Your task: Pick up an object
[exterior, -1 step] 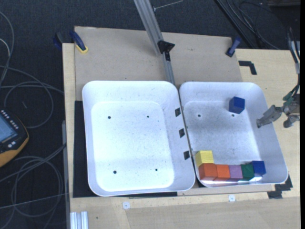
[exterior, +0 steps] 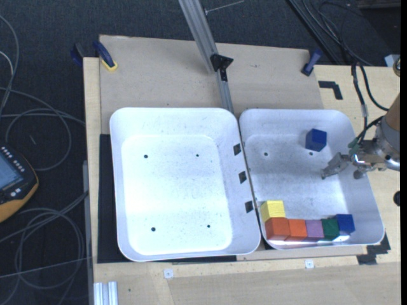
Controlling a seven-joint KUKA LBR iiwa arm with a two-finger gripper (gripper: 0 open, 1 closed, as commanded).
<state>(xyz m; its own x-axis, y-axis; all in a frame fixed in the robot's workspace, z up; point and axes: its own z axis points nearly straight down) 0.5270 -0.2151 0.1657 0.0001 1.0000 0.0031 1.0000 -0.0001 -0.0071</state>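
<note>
A blue cube [exterior: 316, 139] lies alone in the back part of the right bin [exterior: 362, 192]. Along that bin's front wall runs a row of blocks: yellow [exterior: 275, 208], red [exterior: 277, 227], orange [exterior: 297, 228], purple [exterior: 315, 229], green [exterior: 330, 227] and a second blue block [exterior: 344, 222]. My gripper [exterior: 342, 172] reaches in from the right, over the right bin's middle right. It sits just in front and to the right of the lone blue cube and well behind the row. Its fingers are spread open with nothing between them.
The left bin [exterior: 118, 170] stands beside the right one, with black clips along the shared edge. A metal pole [exterior: 202, 33] rises at a slant from the back of the bench. Cables lie on the floor at left and back right.
</note>
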